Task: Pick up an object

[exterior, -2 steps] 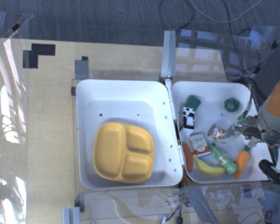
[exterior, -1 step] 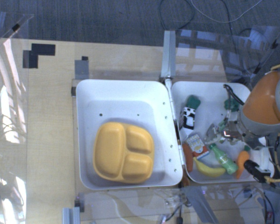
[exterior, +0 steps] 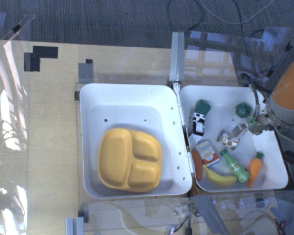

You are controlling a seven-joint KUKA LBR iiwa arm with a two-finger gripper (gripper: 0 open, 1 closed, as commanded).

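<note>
Along the lower edge of the right bin [exterior: 279, 180], nearest the camera, the toys crowd together: a yellow banana [exterior: 219, 176] lies against the bottom wall, a green bottle [exterior: 234, 166] rests slantwise just above it and touching it, an orange carrot [exterior: 255, 170] stands beside the bottle toward the lower right, and a second, redder carrot [exterior: 198, 164] lies along the bin's left wall. A small printed box [exterior: 206, 150] sits between that carrot and the bottle.

At mid-frame right, the gripper [exterior: 239, 131] reaches in from the right edge and hangs low over a small red-and-white thing [exterior: 229, 140] — possibly touching it, though the view is too coarse to be sure, and I cannot tell how its grasping parts are set. That small thing looks the likeliest target. To take it well, the gripper should come down squarely over it, stay clear of the bottle just below, and close across its narrower side before lifting straight up.

Further up the frame, a black-and-white toy [exterior: 199, 123], a dark green block [exterior: 202, 106] and a round green piece [exterior: 243, 109] lie well apart — easier alternatives. The left bin [exterior: 88, 131] holds a yellow divided tray [exterior: 130, 159].
</note>
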